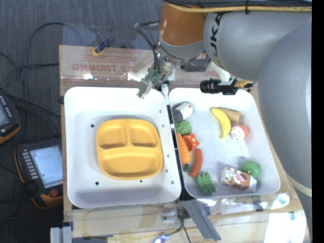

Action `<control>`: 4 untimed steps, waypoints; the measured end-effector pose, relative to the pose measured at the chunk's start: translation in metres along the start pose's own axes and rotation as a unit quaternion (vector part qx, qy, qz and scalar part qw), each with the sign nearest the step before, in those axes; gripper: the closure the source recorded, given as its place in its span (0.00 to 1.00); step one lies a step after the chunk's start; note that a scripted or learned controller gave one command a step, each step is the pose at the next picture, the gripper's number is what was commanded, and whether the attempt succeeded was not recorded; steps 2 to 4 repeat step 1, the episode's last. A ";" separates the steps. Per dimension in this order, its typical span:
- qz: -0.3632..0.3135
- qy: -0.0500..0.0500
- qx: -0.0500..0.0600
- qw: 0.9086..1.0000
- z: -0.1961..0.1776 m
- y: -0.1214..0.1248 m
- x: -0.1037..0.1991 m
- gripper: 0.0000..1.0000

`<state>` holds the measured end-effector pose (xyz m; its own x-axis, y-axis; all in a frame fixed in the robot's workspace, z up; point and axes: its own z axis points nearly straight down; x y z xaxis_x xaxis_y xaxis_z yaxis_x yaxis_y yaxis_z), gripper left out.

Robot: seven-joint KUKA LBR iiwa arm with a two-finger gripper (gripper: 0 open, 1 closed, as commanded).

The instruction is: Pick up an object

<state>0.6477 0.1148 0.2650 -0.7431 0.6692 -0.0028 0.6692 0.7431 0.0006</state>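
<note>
My gripper (154, 89) hangs over the back rim where the two bins meet, open, with nothing between its fingers. The right bin (263, 135) holds several toy foods. Along its left wall, just in front of the gripper, lie a white and dark piece (182, 110), a green piece (183, 127), a red piece (192, 142), a carrot (183, 151) and a sausage (196, 162). A banana (221, 121) lies further right. The left bin (81, 110) holds a yellow divided plate (129, 148).
Also in the right bin are a cone (234, 115), a red and white ball (239, 132), a green round fruit (251, 168), a small carton (236, 178) and a green broccoli-like piece (205, 182). Behind the bins lies a cardboard sheet (101, 65). Handheld screens (40, 166) sit left of the bench.
</note>
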 end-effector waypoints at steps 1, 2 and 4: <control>-0.189 0.002 0.000 0.982 0.112 0.057 0.041 1.00; -0.189 0.002 0.000 0.982 0.112 0.057 0.041 1.00; -0.189 0.002 0.000 0.982 0.112 0.057 0.041 1.00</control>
